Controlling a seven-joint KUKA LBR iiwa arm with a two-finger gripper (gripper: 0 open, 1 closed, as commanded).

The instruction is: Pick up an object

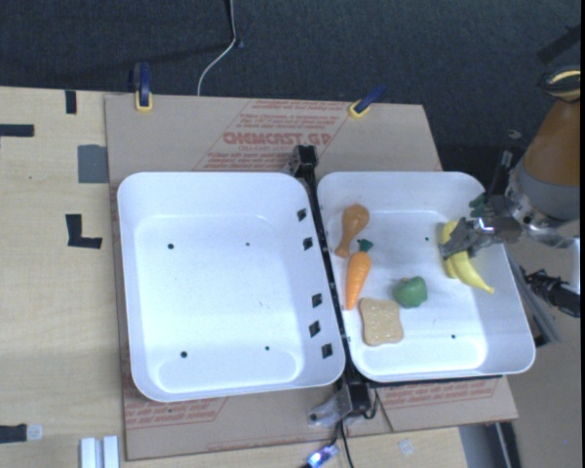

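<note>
The right bin [439,369] holds a yellow banana [470,272] against its right wall. Left of it lie a green round piece [409,291], a tan slice of bread [380,322], an orange carrot [357,277] and a brown drumstick [351,226]. My gripper [465,240] reaches in from the right and sits low over the banana's upper end, covering part of it. A bit of yellow shows on either side of the gripper tip.
The left bin [136,261] stands beside the right one, with a black divider strip [317,261] between them. Both rest on a cardboard sheet [273,135] held by clamps. The grey arm [551,174] hangs over the right bin's right rim.
</note>
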